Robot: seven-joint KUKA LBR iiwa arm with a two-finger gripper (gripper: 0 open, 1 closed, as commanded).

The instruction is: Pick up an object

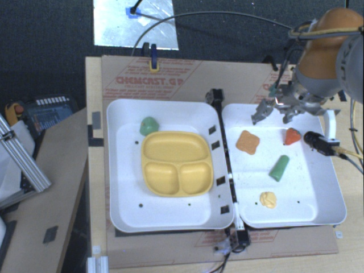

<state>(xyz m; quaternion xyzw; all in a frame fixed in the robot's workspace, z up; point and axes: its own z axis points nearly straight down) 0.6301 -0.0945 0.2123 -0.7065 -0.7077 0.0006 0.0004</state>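
My gripper (274,116) hovers over the back of the right bin (318,209), its two fingers spread open with nothing between them. In front of it and to the left lies an orange flat piece (248,142). A small red piece (292,136) rests just in front of the gripper's right finger (289,116). Farther forward sit a green cylinder (279,168) and a small yellow lump (268,199).
The left bin (122,209) holds a yellow divided tray (175,162) and a green lump (149,125) behind it. A black ridge (223,152) divides the two bins. The arm's orange band (333,33) rises at the upper right.
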